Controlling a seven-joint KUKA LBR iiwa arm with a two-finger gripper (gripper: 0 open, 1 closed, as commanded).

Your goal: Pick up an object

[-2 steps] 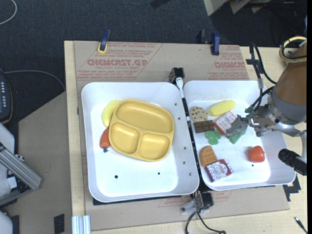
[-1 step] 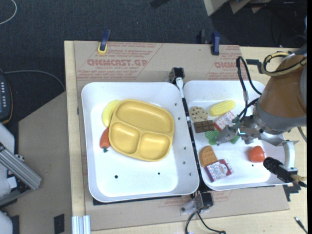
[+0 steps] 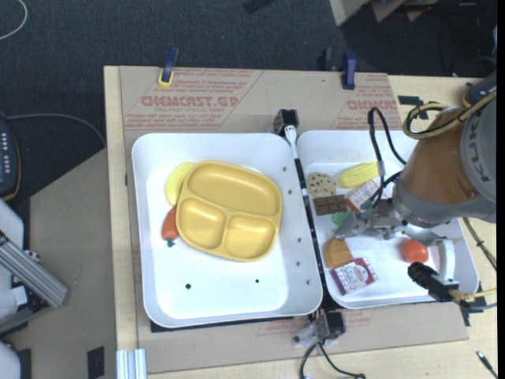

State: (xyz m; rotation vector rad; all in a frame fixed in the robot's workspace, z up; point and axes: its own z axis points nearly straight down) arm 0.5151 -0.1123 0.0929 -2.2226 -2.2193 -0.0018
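gripper (image 3: 357,221) low in right bin (image 3: 465,279) | we cannot tell its grip | chocolate bar (image 3: 330,204) just beside

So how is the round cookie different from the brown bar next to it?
The round tan speckled cookie is a pale circle; the dark brown rectangular bar is much darker with straight edges. The cookie lies nearer the bin's far end, the bar just below it. Both lie flat in the right white bin.
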